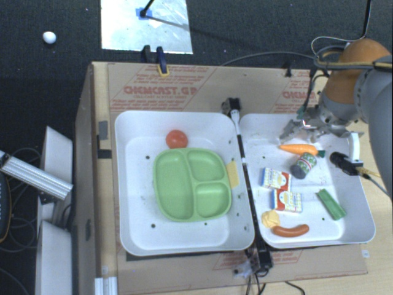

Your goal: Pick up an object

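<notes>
My gripper point(301, 133) hangs over the far part of the right bin point(362, 217), its fingers spread open with nothing between them. Just in front of it lies an orange carrot point(298, 148). A small dark can with a green end point(304, 164) rests close below the carrot. Further forward are two small printed cartons point(275, 179) point(287, 200), a green stick point(331, 204), a yellow piece point(269, 217) and a brown sausage point(290, 230).
The left bin point(132, 165) holds a green divided plate point(189, 184), a red tomato point(177, 139) behind it and a yellow piece point(233, 174) at its right wall. The wall between the bins point(244, 177) runs front to back.
</notes>
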Robot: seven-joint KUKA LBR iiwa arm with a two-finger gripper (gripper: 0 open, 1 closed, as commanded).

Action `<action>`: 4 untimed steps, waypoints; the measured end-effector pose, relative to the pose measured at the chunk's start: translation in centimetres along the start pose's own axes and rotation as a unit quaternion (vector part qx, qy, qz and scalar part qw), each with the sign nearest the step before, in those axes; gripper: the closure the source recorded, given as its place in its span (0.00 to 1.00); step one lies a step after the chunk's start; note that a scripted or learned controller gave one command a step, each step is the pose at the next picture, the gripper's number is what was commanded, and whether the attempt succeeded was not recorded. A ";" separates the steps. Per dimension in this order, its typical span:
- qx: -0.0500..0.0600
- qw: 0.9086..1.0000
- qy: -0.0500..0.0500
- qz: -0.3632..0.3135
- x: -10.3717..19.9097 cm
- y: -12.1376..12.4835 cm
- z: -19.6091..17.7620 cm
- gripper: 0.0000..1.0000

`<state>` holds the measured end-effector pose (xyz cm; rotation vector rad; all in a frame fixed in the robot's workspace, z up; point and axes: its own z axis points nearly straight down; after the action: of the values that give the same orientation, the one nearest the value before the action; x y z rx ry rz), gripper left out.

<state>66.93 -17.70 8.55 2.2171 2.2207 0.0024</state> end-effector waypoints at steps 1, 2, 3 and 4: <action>0.000 1.000 0.000 0.000 0.0 0.0 0.0 0.00; 0.000 1.000 0.000 0.000 -1.1 0.0 0.0 0.00; 0.000 1.000 0.000 -0.001 -0.6 0.0 0.1 0.00; 0.000 1.000 0.000 -0.001 0.7 0.0 0.1 0.00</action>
<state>66.92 -16.97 8.50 2.2145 2.2246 0.0020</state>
